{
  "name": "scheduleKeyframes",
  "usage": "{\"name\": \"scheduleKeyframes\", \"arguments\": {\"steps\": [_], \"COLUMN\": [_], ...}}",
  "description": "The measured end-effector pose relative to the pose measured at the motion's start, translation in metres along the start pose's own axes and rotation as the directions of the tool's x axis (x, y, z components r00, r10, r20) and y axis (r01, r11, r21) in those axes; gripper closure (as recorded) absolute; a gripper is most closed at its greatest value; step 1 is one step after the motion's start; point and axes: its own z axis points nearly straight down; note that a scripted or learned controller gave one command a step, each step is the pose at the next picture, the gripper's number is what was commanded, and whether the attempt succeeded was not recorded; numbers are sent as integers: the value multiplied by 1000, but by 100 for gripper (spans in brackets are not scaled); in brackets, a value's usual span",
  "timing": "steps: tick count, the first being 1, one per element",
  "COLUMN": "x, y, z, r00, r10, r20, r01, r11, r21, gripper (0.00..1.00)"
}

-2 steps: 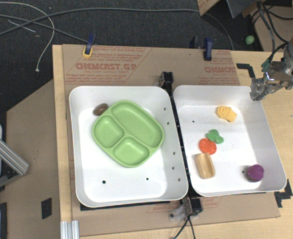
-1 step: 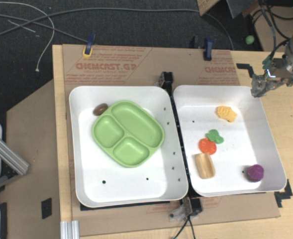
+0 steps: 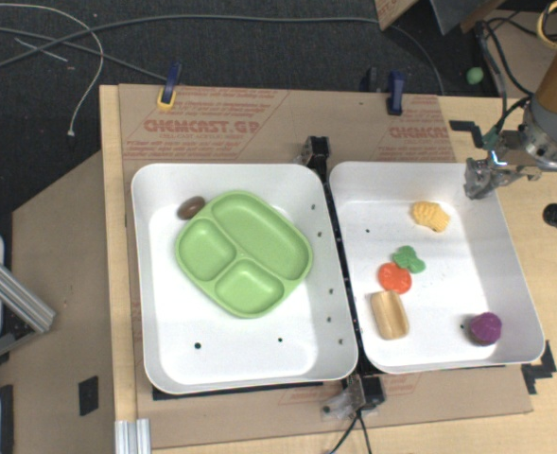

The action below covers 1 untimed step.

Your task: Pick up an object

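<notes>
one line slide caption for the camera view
Gripper at right bin's far corner; toy foods inside, green tray in left bin.

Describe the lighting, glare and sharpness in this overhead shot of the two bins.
Camera view: even, soft light; the white bins look bright, nearly washed out, with faint shadows beside the green divided plate. The small items, like the purple piece and yellow piece, read clearly. The gripper at the right bin's rim looks slightly soft. Edges bow mildly.
</notes>
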Motion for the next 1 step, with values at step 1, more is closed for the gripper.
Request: {"name": "scheduleKeyframes", "arguments": {"steps": [1], "x": [-2], "y": [4], "z": [43], "r00": [1000], "r10": [0], "r20": [0], "r01": [0], "r11": [1000], "r21": [0], "gripper": [0]}}
